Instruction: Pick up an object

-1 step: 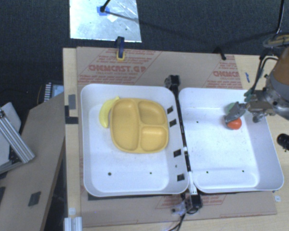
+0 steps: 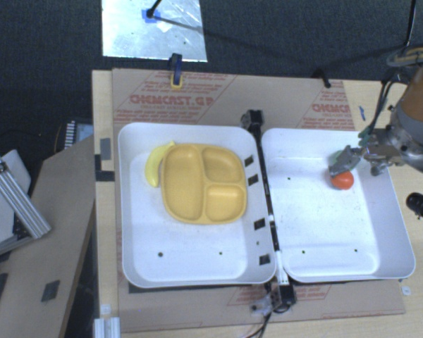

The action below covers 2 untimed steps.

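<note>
A small red-orange round object [image 2: 343,181], like a tomato, lies in the right bin [image 2: 324,252] near its far right side. My gripper [image 2: 343,163] comes in from the right and hovers directly over it, its grey tip just touching or overlapping the object's top edge. In the left bin [image 2: 137,252] sits a yellow divided plate [image 2: 201,184] with three compartments. A yellow banana [image 2: 154,163] lies against the plate's left rim.
The bins stand side by side on a cardboard sheet [image 2: 197,97], split by a black divider [image 2: 262,189]. A shiny metal sheet [image 2: 155,20] lies beyond the bench. An aluminium frame [image 2: 14,203] stands at the left.
</note>
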{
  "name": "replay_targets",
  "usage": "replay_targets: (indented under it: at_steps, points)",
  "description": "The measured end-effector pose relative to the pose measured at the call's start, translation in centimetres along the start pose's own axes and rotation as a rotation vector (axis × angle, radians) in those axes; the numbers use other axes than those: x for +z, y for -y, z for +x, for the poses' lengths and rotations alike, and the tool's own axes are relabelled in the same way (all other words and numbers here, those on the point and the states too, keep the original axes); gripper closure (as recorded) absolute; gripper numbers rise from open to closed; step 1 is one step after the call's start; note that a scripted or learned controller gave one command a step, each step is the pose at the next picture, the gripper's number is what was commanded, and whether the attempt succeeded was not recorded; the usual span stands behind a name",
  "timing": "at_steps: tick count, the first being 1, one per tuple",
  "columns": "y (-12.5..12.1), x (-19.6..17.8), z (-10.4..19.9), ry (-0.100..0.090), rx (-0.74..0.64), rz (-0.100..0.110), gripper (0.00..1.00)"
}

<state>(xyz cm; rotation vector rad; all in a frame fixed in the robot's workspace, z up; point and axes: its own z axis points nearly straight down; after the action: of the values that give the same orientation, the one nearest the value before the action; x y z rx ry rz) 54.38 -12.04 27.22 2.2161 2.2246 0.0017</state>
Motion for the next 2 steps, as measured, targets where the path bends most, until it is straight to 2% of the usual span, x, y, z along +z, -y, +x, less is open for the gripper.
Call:
replay_targets:
  at_steps: [2]
  points:
    - [-0.1,8.8,-1.0,0.000,0.004,0.005,0.00]
